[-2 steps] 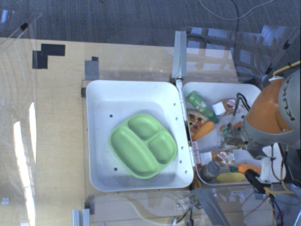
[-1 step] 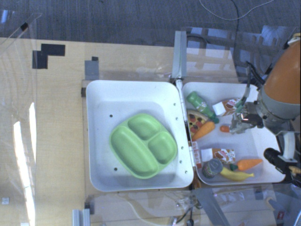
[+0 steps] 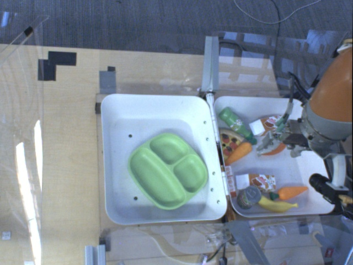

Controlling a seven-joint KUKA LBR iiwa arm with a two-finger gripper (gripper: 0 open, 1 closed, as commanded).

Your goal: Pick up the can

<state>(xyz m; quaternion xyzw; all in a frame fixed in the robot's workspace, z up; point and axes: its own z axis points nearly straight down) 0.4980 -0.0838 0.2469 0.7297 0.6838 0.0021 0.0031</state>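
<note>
Can [image 3: 249, 196] — we are judging it rigid, slippery, light; gripping across its sides — gripper [image 3: 270, 142] spread, holding nothing

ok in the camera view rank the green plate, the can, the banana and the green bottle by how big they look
1. green plate, by far the largest
2. banana and green bottle, which look about alike in length, so I won't rank them
3. can, smallest, though it is partly tucked beside the banana
</note>
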